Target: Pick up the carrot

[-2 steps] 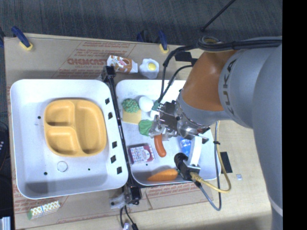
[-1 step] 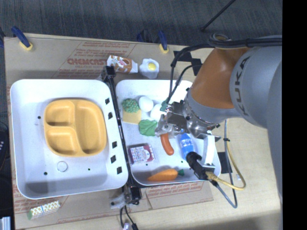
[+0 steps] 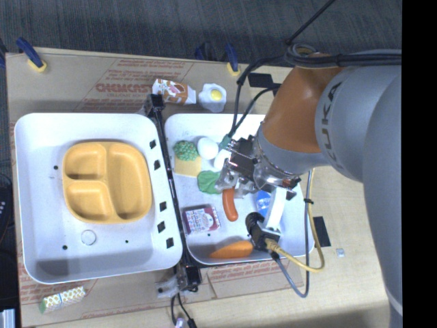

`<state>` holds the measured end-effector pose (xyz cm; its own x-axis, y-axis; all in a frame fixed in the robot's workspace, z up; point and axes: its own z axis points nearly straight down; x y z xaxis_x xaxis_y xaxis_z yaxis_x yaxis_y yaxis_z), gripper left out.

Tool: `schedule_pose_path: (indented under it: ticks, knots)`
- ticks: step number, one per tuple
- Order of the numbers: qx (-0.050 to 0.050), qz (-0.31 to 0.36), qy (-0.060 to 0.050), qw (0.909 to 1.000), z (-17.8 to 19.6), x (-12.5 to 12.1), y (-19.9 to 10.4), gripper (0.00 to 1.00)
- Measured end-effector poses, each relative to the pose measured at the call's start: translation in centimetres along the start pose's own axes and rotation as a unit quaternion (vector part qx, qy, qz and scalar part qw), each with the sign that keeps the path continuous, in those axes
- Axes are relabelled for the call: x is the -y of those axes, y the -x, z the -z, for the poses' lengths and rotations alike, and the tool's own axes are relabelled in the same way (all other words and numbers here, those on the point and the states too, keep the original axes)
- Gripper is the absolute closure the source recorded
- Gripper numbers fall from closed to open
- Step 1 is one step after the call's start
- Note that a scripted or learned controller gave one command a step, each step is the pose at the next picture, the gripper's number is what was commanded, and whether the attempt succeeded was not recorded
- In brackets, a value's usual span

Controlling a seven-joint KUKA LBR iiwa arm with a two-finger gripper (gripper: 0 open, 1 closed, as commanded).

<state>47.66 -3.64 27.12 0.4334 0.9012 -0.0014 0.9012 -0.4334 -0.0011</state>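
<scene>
Camera view: carrot (image 3: 232, 251) lies at right bin's (image 3: 300, 246) near edge, partly behind cable. Gripper (image 3: 229, 176) sits over green toy (image 3: 208, 181), apart from carrot; arm (image 3: 328, 121) hides much of bin. Grip state: cannot tell.

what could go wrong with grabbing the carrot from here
1. The gripper sits over the sausage and a green item, away from the carrot, so it may close on the wrong thing.
2. The carrot lies against the right bin's near wall, so a finger may hit the rim or push it aside.
3. A yellow cable loops close by and might snag.
</scene>
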Motion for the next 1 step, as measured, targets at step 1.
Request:
schedule_pose_path:
  ticks: [1]
  knots:
    - [0.0, 0.078, -0.003, 0.9969, -0.09, -0.73, 1.25, 1.0]
